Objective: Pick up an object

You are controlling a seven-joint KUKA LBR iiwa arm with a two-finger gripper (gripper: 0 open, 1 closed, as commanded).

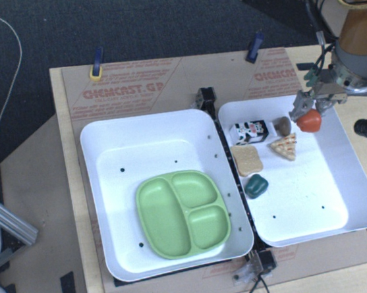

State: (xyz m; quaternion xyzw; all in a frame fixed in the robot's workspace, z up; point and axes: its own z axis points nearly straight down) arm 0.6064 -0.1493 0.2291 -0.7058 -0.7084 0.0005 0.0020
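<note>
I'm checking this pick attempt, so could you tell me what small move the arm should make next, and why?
Probably a short, straight lift. The gripper sits at the far right of the right bin with a small red object right at its tip. Rising slightly would show whether the object comes up, without disturbing the brown piece or the wedge beside it.

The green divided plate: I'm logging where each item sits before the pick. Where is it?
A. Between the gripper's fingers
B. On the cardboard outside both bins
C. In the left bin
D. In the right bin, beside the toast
C: the green divided plate lies flat on the floor of the left bin, while the small food items sit in the right bin.
</note>
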